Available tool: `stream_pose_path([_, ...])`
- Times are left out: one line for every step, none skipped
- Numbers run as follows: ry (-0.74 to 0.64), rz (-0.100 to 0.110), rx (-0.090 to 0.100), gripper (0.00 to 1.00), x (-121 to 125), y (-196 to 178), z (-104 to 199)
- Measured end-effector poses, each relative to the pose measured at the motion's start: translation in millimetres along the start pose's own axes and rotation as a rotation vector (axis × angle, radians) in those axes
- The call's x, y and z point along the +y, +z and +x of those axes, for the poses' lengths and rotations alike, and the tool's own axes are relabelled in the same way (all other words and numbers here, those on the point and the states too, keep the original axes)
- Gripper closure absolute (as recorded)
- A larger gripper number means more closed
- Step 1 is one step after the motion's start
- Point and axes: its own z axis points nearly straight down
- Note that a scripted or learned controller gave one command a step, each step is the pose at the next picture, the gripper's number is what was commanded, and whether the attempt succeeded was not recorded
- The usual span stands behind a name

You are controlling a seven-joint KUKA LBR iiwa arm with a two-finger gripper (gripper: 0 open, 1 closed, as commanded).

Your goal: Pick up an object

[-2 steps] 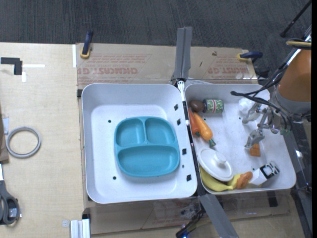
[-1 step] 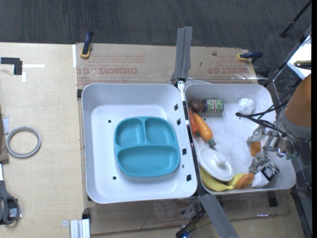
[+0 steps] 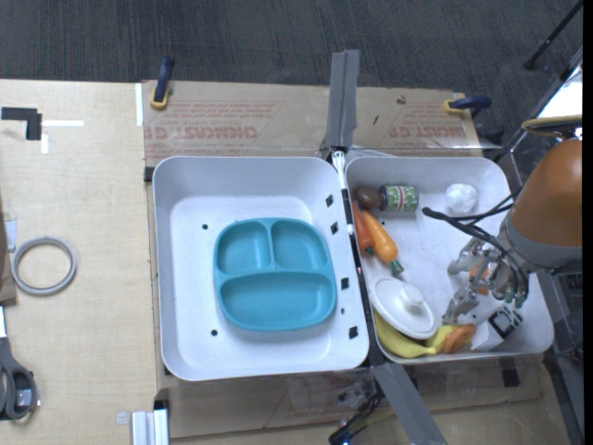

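Reaching in from the right, the arm held its gripper low in the right bin, gripper state impossible to tell, beside a white lid, banana, carrot, small bottle, crumpled white wad, blue divided plate in the left bin.

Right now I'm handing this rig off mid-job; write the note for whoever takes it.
Hand: low in the right bin, near its front corner; nothing seen between its fingers.
Right bin holds a carrot, a bottle, a white lid, a banana, a white wad.
Left bin holds a blue tray.
Done: nothing lifted.
Left: grasp and lift one object; banana and lid lie nearest.
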Motion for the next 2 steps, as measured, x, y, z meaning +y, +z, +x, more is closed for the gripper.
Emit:
stream_pose_path([-0.003, 0.001, 0.001, 1.0, 0.9, -6.4, -1.1])
stream_pose_path([-0.006, 0.001, 0.003, 1.0, 1.7, -12.5, -1.9])
